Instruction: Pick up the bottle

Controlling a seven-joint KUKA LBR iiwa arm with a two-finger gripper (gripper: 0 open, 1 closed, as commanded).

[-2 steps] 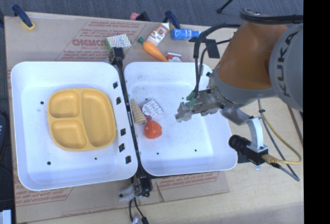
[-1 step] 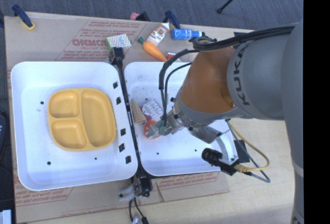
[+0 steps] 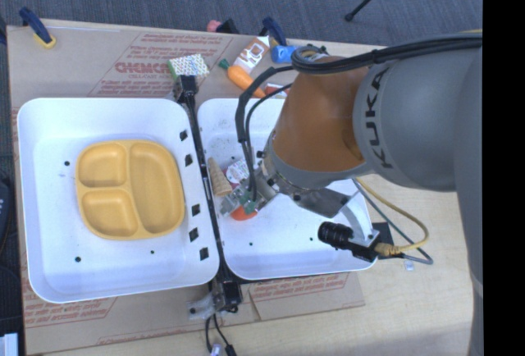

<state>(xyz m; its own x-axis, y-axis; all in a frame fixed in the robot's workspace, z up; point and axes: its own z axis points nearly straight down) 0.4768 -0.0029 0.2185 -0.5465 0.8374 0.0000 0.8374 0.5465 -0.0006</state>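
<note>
I was at the reaching step: the end effector (image 3: 246, 200) hung low in the right bin (image 3: 287, 260), over the bottle (image 3: 238, 182). Its state I could not tell; next it needed a firm grasp.

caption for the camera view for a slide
KUKA arm reaches into the right bin over small items; yellow divided plate in left bin.

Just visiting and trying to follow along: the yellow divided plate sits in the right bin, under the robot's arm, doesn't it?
Not quite. The camera view shows the yellow divided plate in the left bin, away from the arm. The arm reaches over the right bin, where a few small items lie.
</note>
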